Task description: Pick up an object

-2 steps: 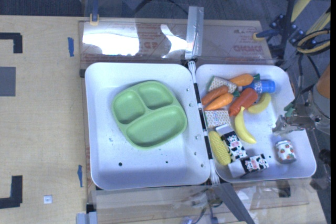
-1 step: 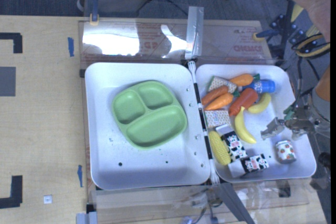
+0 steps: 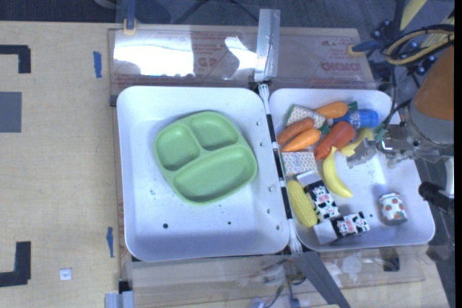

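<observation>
Over on the left bin point(image 3: 137, 112) I see a green divided plate point(image 3: 206, 155); the right bin point(image 3: 415, 227) holds carrots point(image 3: 299, 137), banana point(image 3: 333, 177), corn point(image 3: 301, 202). Fingers point(image 3: 364, 151) near the banana — apart or together, I can't tell.

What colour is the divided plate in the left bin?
Light green, seen in the camera view: the divided plate.

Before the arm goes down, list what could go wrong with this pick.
1. The pincer sits at the edge of a tight pile: banana, red pepper and carrot touch or overlap, so it may knock neighbours or catch two at once.
2. The banana is curved and smooth; it could slip out.
3. The small cup stands apart nearby and might be tipped by a sideways sweep.
</observation>
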Available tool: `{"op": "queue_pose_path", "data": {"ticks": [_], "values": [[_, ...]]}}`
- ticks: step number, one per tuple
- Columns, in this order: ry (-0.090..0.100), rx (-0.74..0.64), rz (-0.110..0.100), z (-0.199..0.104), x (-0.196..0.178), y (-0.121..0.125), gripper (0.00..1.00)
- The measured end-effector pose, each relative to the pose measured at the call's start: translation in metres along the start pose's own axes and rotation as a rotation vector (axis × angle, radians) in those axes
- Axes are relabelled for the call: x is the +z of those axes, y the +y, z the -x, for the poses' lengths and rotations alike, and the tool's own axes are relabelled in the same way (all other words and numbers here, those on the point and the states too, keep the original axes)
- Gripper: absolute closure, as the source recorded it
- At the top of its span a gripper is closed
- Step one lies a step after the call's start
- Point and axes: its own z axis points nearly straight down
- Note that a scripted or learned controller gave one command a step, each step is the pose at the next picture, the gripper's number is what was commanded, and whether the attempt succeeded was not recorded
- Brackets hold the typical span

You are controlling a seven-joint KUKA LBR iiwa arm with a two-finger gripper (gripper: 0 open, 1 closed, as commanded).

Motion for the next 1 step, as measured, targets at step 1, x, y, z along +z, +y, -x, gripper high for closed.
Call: {"op": "queue_pose_path", "data": {"ticks": [1], "values": [[-0.004,0.028,0.019,-0.0401,0.0432,-0.0150,0.00]]}}
